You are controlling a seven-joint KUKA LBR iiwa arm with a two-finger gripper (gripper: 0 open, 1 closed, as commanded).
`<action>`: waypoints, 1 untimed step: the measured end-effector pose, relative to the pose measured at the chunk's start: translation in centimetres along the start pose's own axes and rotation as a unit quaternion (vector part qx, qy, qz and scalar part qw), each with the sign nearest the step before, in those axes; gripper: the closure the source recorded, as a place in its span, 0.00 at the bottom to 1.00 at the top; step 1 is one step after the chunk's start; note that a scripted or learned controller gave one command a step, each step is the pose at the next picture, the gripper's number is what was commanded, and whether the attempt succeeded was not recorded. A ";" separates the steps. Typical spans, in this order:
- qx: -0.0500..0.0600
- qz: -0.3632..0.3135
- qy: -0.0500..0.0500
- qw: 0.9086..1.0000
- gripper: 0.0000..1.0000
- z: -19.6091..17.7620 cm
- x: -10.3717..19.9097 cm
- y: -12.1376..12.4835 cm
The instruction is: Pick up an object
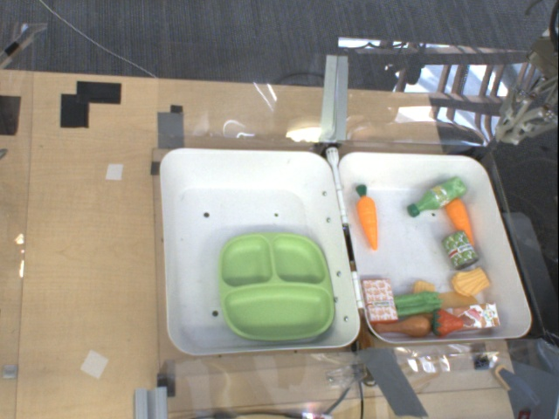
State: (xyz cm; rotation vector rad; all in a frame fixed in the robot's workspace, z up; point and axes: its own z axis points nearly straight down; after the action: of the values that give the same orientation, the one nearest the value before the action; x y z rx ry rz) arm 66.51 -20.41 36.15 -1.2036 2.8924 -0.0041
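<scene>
Toys crowded the right bin (515, 260) — a carrot (369, 220) lying apart from the rest, a green bottle (436, 195), a small can (459, 250) — none yet lifted. Whether the gripper (524, 116), beyond the bin's far corner, was open could not be told; the pick remained undone.

light: bright, even, from above
glare: white patch on bench (301, 133) above the bins, upper middle
shadows: soft, faint under plate (276, 286)
focus: slightly soft overall
</scene>
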 end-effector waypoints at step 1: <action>0.005 0.000 -0.005 1.000 1.00 -1.6 -0.3 0.0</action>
State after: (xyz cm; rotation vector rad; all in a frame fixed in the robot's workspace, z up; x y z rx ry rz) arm 66.73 -20.24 37.75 -1.1976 2.8809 -0.0136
